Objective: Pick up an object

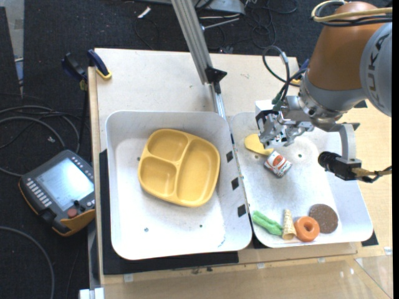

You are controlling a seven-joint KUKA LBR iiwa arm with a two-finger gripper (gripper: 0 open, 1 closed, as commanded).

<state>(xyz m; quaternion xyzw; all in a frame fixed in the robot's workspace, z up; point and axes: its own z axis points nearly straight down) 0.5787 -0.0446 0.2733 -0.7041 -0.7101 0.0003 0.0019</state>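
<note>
Arm [349, 48]: grey body with orange band, enters from the right and bends down over the right bin [349, 185]. Part of the maker's lettering shows on the grey shell at the upper right edge, "UK" readable, the rest cut off.

Left bin [124, 167]: holds one yellow divided plate [179, 167], three compartments, lying flat near the bin's middle.

Right bin: gripper [272, 136] sits low at its upper left part, directly over a flat yellow piece [253, 144] whose left edge pokes out below the fingers. Cannot tell whether the fingers are spread or closed, nor whether they touch the yellow piece; cables and dark hardware clutter the view there.

Small can [278, 164], red and white label, lies tilted just below and right of the gripper, apart from it. Label print too small to read.

Near front edge of right bin, in a row: green pod-shaped item [267, 223], pale cone [287, 224] touching an orange ring [307, 228], and a brown round disc [323, 217] just beside the ring.

Off the bench at left, a handheld pendant [57, 192] with a screen rests on the floor; screen content unreadable.
</note>
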